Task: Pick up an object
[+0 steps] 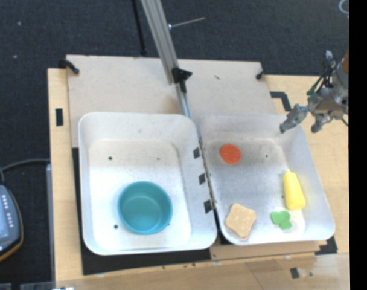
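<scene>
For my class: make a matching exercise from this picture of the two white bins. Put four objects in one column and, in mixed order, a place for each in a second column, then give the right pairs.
Things
1. teal bowl
2. orange round object
3. yellow long object
4. tan square object

Places
A. right bin, near its right wall
B. left bin, front part
C. right bin, front left corner
D. right bin, toward the back, left of centre

Pairs: 1-B, 2-D, 3-A, 4-C
</scene>
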Controlling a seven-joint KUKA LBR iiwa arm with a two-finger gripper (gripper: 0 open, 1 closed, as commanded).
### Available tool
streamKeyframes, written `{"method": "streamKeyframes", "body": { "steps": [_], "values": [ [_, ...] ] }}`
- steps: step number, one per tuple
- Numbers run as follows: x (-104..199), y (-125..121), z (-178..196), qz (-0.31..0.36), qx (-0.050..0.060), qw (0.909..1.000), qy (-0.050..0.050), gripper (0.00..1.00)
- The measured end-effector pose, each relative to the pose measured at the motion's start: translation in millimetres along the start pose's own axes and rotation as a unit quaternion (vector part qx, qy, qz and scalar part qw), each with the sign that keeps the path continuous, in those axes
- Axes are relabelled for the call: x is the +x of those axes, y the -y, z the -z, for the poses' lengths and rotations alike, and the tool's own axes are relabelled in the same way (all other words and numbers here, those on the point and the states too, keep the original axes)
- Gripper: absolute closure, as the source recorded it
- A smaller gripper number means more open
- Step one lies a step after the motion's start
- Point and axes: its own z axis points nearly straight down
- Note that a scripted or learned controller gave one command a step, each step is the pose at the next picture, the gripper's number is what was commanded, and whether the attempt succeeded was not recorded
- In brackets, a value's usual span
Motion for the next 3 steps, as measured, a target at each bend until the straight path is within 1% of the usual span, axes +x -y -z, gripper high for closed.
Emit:
{"method": "streamKeyframes", "body": {
  "steps": [1,2,3],
  "values": [
    [0,0,0,0.000,0.000,1.0000,0.000,0.00],
    [-6,0,-62,-0.002,0.003,1.0000,0.000,0.00],
    [-7,-8,-119,-0.001,0.003,1.0000,0.000,0.00]
  ]
}}
